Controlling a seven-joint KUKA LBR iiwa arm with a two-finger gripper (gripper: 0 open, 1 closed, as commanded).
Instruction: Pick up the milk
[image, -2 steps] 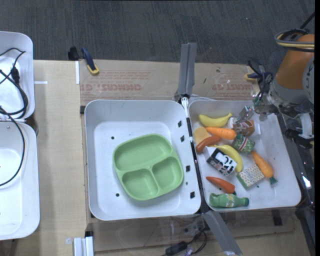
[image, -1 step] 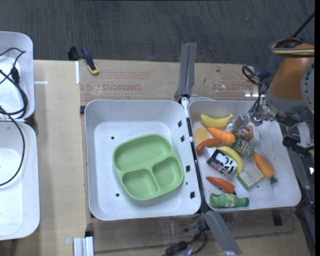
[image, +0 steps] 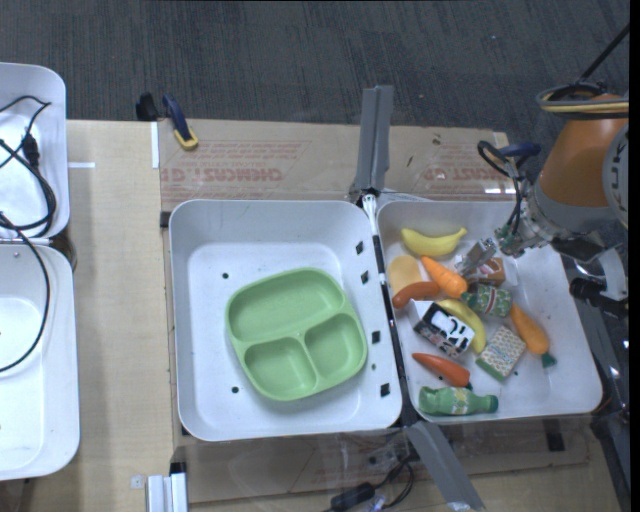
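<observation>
Camera view, bench: two shallow white bins sit side by side on a wooden bench, with a grey divider post (image: 375, 135) rising at the joint between them.
Left bin (image: 200, 330): holds a green sectioned plate (image: 295, 333) with three compartments, lying slightly turned, near the middle of the bin floor.
Right bin (image: 575, 385): holds a cluster of toy foods, mostly toward its left and centre.
Milk (image: 446, 329): a small carton with black-and-white cow patches, lying on its side in the right bin, left of centre, touching the yellow banana (image: 470, 322) that curves along its upper right.
Around the milk: an orange carrot (image: 444, 276) and a reddish piece lie above it, a red chilli pepper (image: 441, 369) lies just below it, and a green bottle (image: 456, 402) lies on its side near the bin's front wall.
Other items: a second banana (image: 433, 241) near the back of the bin, a pale orange round piece (image: 404, 272) by the left wall, a green patterned packet (image: 487, 300), a tan cracker-like box (image: 501, 352), and another carrot (image: 529, 330) toward the right.
Arm (image: 585, 165): grey with an orange band, reaching in from the right over the back of the right bin.
Gripper (image: 482, 260): low over the back centre of the right bin, above the green packet and near the carrot, well apart from the milk; whether its fingers are spread or closed cannot be told.
Far left: white basins with black cables (image: 25, 180) lying across them.
</observation>
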